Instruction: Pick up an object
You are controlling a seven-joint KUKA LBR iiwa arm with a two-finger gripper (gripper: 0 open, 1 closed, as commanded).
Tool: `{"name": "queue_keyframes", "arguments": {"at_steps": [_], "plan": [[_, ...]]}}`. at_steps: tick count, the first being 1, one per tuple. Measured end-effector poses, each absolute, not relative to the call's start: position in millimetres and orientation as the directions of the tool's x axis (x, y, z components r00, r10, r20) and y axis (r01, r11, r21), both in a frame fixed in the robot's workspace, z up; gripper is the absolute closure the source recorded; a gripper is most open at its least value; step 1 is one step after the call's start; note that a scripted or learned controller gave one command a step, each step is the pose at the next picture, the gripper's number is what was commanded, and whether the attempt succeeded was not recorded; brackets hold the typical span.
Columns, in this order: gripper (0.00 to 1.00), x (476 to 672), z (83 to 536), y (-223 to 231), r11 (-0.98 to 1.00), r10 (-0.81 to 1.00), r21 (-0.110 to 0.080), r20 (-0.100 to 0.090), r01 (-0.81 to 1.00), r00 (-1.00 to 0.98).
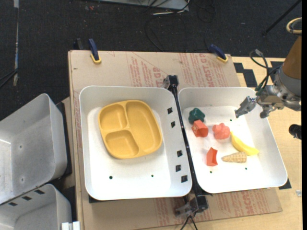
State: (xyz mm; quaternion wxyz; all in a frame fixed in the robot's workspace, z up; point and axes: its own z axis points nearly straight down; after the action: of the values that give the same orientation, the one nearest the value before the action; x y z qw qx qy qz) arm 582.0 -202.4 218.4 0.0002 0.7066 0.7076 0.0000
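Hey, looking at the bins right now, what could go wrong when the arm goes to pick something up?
1. The toys in the right bin are crowded: the banana touches the pink piece and sits right by the ice cream cone, so closing fingers may catch or push a neighbour.
2. The gripper is open near the bin's far right wall, so a low approach might clip the rim.
3. The pieces look small and rounded, so they may slip out.

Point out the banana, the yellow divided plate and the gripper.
banana (244,145): camera view, middle of its curved body.
yellow divided plate (129,128): camera view, ridge where its compartments meet.
gripper (252,107): camera view, midway between its two fingertips.
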Motion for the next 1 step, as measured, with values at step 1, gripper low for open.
{"name": "queue_keyframes", "arguments": {"at_steps": [1], "plan": [[0.0,579.6,155.0,-201.5,-0.001,1.0,-0.004,0.001,1.0,0.001]]}}
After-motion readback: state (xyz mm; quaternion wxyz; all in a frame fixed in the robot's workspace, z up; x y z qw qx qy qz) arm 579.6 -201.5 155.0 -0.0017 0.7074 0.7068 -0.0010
